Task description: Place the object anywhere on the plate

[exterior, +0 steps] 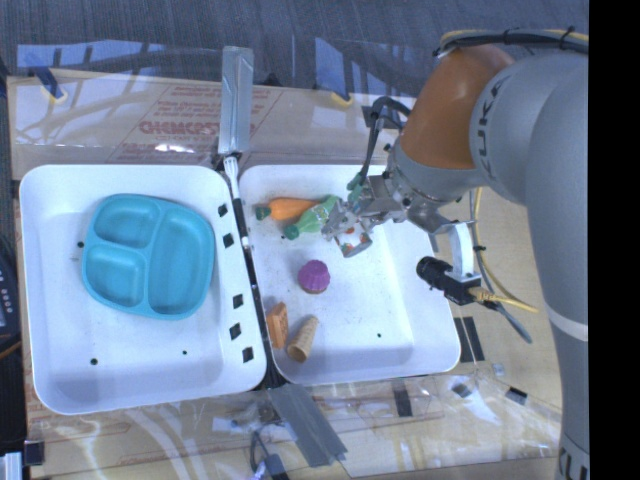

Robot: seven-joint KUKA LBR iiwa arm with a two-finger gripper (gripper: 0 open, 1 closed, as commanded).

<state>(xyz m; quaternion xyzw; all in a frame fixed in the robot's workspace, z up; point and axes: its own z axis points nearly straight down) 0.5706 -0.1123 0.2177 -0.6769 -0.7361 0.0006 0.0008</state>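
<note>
Over the right bin (pixel 425 343), near its back wall, the gripper (pixel 350 236) hangs low; its fingers blur into the wrist clutter, so I cannot tell their state. Just left lie a green object (pixel 310 218) and a carrot (pixel 290 208), touching. Nearer sit a purple ball (pixel 314 276), a small orange piece (pixel 277 324) and a tan cone (pixel 302 338). A blue divided plate (pixel 148 255) rests in the left bin (pixel 50 368).
</note>
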